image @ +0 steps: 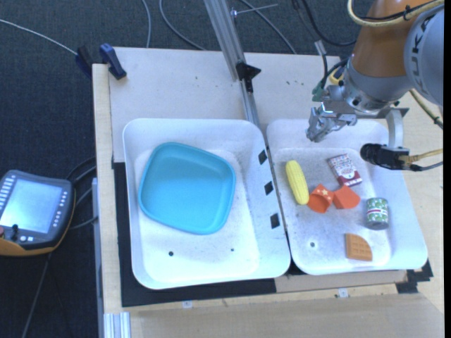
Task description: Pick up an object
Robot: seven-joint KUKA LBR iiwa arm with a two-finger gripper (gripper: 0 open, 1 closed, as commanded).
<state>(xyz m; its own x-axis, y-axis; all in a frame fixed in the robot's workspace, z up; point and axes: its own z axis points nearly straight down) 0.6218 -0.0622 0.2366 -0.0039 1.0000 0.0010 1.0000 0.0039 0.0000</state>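
The right bin (394, 252) holds a yellow corn cob (297, 182), an orange cup lying on its side (320, 200), an orange block (345, 198), a small red-and-white packet (344, 169), a green-labelled can (377, 212) and a brown toast-like piece (358, 247). My gripper (318, 131) hangs over the far left part of that bin, above and behind the corn cob and left of the packet. Nothing shows between its fingertips.
The left bin (141, 136) holds a light blue square plate (187, 186). A metal post (224, 27) slants up from the bins' far edge. A black cylinder (384, 155) sticks out on the arm's right. A teach pendant (32, 210) lies off the bench at left.
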